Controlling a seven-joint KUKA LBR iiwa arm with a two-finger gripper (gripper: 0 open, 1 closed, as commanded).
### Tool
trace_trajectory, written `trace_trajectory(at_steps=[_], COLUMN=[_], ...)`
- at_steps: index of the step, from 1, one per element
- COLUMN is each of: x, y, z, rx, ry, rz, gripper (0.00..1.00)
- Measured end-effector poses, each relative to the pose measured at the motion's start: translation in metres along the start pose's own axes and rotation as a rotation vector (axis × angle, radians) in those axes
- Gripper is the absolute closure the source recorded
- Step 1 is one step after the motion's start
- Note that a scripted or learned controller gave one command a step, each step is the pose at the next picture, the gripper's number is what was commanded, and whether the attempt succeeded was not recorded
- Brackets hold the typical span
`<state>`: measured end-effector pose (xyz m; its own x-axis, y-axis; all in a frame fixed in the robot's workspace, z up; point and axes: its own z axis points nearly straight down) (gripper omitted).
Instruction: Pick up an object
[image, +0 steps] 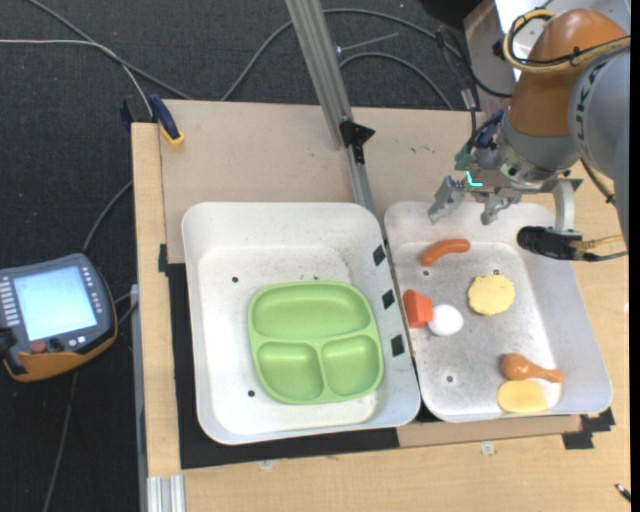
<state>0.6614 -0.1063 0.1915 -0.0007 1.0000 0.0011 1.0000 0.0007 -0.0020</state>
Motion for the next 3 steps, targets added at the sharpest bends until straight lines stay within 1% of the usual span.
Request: trace_trajectory(at_steps=[1,2,3], x=[0.0,-0.001,-0.002], y=[0.0,0.004,0.004], z=[-0.001,0.042,0.096], rx=[-0.001,0.004,-0.015], ry=[0.0,0.0,-0.007], rz=[0.0,0.0,-0.001], gripper=[0.0,0.0,0.0])
